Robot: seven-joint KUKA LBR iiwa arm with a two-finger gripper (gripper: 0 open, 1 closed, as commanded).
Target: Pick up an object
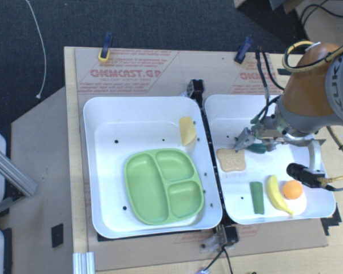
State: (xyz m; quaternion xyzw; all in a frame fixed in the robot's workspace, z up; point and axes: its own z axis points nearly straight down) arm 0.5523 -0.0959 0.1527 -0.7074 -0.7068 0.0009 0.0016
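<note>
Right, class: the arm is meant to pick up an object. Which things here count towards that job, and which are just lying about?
Belonging to the job:
gripper
slice of bread
banana
orange
green block
yellow piece

Just lying about:
green divided plate
blue clamps
white cable

Right bin (228,110) top-left bare; toast (232,161), banana (278,195) crowd bottom.

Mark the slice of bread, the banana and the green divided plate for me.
slice of bread (232,160), camera view, middle of its top face.
banana (276,194), camera view, middle of its curved body.
green divided plate (146,188), camera view, floor of its large left compartment.
</note>
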